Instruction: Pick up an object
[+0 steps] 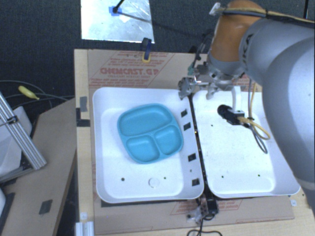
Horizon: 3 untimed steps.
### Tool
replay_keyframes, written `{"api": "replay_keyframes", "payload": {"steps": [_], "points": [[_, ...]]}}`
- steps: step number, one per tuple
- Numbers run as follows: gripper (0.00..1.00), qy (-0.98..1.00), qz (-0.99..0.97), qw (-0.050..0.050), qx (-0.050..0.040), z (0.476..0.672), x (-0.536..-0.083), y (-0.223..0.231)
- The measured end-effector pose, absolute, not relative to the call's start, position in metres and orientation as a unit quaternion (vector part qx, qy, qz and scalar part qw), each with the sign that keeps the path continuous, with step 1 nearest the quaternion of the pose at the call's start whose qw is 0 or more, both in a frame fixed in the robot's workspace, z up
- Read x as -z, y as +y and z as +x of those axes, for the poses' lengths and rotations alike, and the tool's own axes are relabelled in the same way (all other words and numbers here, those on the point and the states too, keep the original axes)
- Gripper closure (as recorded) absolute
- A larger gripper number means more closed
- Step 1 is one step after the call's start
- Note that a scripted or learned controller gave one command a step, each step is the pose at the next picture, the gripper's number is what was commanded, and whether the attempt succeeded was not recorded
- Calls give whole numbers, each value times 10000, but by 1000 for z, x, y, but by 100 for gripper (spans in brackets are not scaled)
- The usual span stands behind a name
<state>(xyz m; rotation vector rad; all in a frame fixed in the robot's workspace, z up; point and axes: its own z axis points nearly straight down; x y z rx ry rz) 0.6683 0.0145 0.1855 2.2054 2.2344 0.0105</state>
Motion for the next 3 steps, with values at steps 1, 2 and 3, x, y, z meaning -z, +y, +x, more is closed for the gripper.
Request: {"api": "replay_keyframes", "payload": {"steps": [1,2,3], "points": [[0,7098,7044,-4,-23,555,-274,41],[0,7101,7041,9,-28,563,-307,82],[0,7107,7035,18,-51,564,-378,135]]}}
